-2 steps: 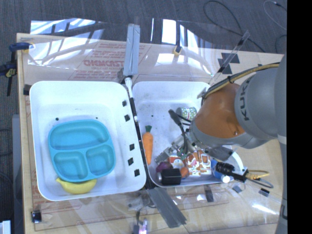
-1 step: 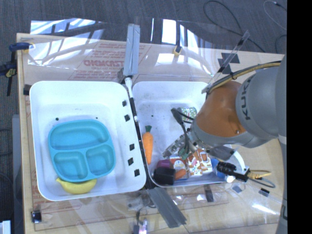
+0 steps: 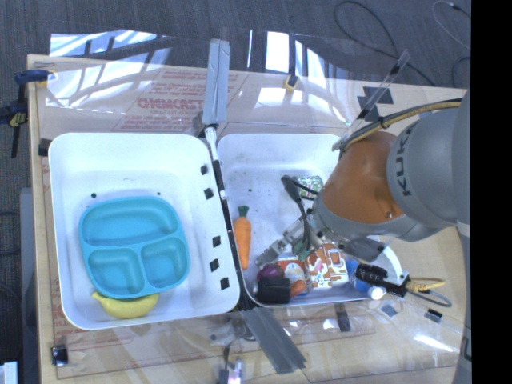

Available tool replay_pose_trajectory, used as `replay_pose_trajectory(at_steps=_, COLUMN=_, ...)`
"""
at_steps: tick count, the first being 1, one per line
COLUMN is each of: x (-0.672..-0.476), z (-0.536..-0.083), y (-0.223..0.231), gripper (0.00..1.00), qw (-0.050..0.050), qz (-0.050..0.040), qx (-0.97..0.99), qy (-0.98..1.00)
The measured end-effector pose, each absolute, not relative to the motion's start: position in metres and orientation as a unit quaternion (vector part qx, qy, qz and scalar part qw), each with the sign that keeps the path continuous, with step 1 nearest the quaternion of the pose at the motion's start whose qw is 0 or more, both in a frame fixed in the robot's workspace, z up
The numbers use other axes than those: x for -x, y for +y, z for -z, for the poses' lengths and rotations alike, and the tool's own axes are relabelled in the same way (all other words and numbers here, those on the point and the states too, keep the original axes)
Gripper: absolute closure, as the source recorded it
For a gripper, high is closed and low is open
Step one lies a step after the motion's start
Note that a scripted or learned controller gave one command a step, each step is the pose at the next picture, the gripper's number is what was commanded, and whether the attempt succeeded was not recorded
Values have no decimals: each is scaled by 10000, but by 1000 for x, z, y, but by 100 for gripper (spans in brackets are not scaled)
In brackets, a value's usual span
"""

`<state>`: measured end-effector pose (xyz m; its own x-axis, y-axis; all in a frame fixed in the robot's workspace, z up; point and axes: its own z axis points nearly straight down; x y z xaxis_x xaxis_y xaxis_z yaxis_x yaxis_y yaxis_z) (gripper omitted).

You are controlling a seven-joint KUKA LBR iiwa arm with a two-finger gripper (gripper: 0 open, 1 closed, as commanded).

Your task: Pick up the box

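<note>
The gripper hangs low in the right bin, just above the upper left corner of the box. Whether it has a grip cannot be told from here: the metal parts blur into the clutter, and nothing shows clearly pinched.

The box lies flat near the bin's front wall, a red, white and blue carton with bright printing on its face. The lettering is too small and skewed to read. A dark purple item and a black object crowd its left end, touching or nearly so. A carrot lies upright along the divider, just left of the gripper. A small green-and-white packet sits farther back.

The arm, grey with an orange band, reaches in from the right and covers the bin's right side. White letters on its grey casing read as part of "KUKA".

The left bin holds a blue tray with three compartments and a banana against its front edge.

Judged from the pose, the step in hand is the approach or the grasp itself. The next move calls for closing squarely across the box, then a straight lift clear of its neighbours.

Red print on the cardboard behind the bins is mirrored and unreadable.
</note>
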<state>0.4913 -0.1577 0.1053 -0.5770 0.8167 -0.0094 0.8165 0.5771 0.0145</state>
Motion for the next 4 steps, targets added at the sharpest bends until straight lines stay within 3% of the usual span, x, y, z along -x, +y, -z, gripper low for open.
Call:
replay_pose_trajectory(at_steps=1, x=-505, z=-89, y=-197, gripper=0, qw=-8, qz=0, qx=-4188, qy=9081)
replay_pose_trajectory(at_steps=2, x=-507, z=-97, y=-196, gripper=100, qw=-19, qz=-10, qx=-4171, qy=9089)
replay_pose_trajectory(at_steps=3, x=-578, z=-200, y=-195, gripper=100, qw=-4, qz=5, qx=-3689, qy=9295)
replay_pose_trajectory(at_steps=4, x=-578, z=-200, y=-195, gripper=0, qw=-8, qz=2, qx=-3689, qy=9295)
